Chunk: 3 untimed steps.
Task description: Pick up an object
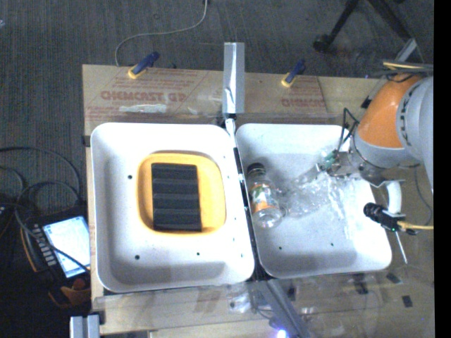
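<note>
Two white bins sit side by side mid-frame: the left bin [106, 210] holds a yellow tray with a black ridged insert [180, 192], lying flat at its centre. The right bin [366, 255] holds a clear bottle [262, 197] on its side against the dividing wall, beside crumpled clear plastic [317, 192]. At the right edge the arm [394, 129] leans over this bin, likely to reach them; whether its gripper is apart or together cannot be told.

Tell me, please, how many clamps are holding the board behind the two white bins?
2: one clamp at the board's far edge behind the left bin, the other clamp behind the right bin. Others may be hidden.
</note>
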Each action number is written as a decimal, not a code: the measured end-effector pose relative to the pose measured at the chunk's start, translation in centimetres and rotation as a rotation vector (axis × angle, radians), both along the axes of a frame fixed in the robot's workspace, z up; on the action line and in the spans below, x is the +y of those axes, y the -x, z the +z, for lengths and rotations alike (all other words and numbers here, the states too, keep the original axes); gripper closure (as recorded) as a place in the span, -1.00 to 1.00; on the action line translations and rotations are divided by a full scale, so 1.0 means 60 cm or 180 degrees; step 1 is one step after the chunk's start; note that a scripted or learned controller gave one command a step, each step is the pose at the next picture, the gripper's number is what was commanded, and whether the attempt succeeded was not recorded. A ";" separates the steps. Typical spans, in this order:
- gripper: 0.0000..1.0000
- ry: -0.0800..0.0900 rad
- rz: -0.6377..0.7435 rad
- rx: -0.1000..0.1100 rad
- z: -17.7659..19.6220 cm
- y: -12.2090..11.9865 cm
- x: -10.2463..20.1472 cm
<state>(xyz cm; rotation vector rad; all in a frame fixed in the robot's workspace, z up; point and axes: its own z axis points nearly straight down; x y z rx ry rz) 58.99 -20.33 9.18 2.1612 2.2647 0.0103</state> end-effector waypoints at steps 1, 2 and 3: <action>-1.00 0.0022 0.0704 -0.0009 0.001 0.019 0.004; 1.00 0.0013 0.0710 -0.0013 0.016 0.018 0.008; 1.00 -0.0002 0.0688 0.0041 0.158 -0.070 0.129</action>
